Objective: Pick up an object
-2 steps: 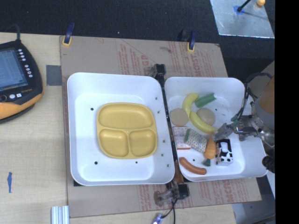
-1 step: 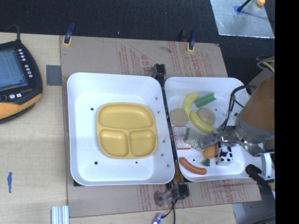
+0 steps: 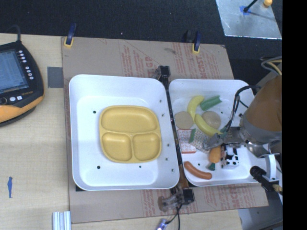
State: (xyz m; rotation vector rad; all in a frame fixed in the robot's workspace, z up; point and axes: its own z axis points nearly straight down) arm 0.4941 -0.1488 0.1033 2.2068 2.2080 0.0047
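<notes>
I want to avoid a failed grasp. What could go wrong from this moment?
The toys lie crowded in the right bin: the gripper may catch the carrot or banana badly, or push one aside. The sausage lies near the bin's wall, likely awkward to reach.

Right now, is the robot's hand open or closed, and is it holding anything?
Hand: low in the right bin among the toy food; open, closed or holding cannot be told.

Two white bins (image 3: 76,128) sit on brown cardboard (image 3: 144,56) printed with red lettering, over a pale wood bench (image 3: 29,176). The divided tray (image 3: 129,132) is mustard yellow. Beside the hand (image 3: 216,140) lie a yellow banana (image 3: 201,119), a green pepper (image 3: 210,101), an orange carrot (image 3: 214,154), a red-orange sausage (image 3: 197,170) and a black-and-white spotted toy (image 3: 232,158).
</notes>
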